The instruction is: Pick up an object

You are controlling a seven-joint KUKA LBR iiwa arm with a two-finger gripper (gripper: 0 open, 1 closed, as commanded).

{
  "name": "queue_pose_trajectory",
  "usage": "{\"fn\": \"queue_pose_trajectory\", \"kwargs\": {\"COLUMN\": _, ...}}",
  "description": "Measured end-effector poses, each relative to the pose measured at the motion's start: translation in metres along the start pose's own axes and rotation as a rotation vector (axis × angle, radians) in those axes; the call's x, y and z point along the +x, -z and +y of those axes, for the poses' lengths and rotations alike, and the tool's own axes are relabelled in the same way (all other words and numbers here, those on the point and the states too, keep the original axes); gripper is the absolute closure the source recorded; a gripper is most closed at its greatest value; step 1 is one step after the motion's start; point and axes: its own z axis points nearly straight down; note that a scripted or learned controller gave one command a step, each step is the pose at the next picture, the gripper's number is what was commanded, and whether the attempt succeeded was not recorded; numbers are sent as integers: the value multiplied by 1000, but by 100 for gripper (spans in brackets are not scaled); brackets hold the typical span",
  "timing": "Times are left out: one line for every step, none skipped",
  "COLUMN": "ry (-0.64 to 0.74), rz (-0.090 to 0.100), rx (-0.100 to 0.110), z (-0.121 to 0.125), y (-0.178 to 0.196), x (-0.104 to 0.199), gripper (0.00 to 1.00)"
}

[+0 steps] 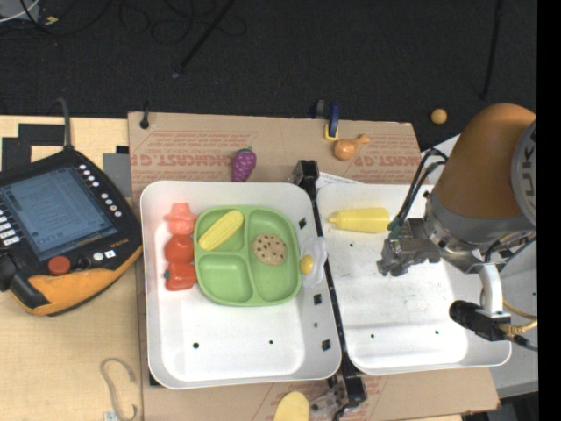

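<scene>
You are looking down at two white bins sitting side by side on the bench: the left bin and the right bin. The arm is reaching in from the right, and its gripper is hanging over the middle of the right bin; at this slant you cannot tell how it is set, and nothing is showing in its grasp.

One yellow bottle is lying on its side near the far edge of the right bin, just beyond the gripper and apart from it.

In the left bin, one green divided plate is sitting toward the far half. It is carrying one yellow corn cob in its far-left compartment and one cookie in its right compartment. One red figure is lying just beside the plate's left edge, and one small yellow piece is resting at the plate's right edge.

Outside the bins, one purple grape bunch and one orange pear-like toy are lying on the cardboard behind them, one yellow toy is sitting at the near edge, and one control tablet is resting on the bench to the left.
</scene>
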Motion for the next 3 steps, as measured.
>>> {"fn": "queue_pose_trajectory", "kwargs": {"ry": 0, "rz": -1, "rx": -2, "z": -25, "y": 2, "x": 1, "gripper": 100}}
{"fn": "queue_pose_trajectory", "kwargs": {"ry": 3, "rz": -2, "rx": -7, "z": -24, "y": 21, "x": 1, "gripper": 100}}
{"fn": "queue_pose_trajectory", "kwargs": {"ry": 2, "rz": -1, "rx": -3, "z": -31, "y": 1, "x": 6, "gripper": 100}}
